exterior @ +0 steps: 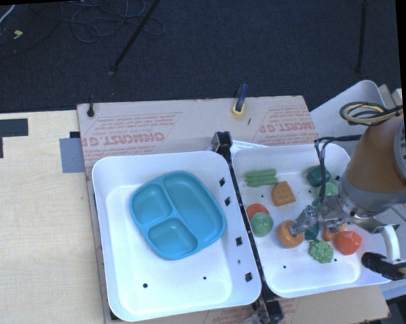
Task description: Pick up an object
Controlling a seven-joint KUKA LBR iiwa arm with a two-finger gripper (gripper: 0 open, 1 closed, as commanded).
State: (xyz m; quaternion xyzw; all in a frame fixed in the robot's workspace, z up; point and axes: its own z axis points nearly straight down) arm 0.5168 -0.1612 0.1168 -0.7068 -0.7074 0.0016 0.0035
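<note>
The gripper hangs low in the right bin, at centre right of the frame, among toy foods; whether it is open or grasping anything cannot be told; an orange round piece lies just left of it, a green broccoli-like piece below it, a red piece to its lower right; the left bin bears a blue divided plate.

Dark blue carpet floor runs past the desk's far edge, black cables strewn over it. The light wood desk has cardboard on top.
</note>
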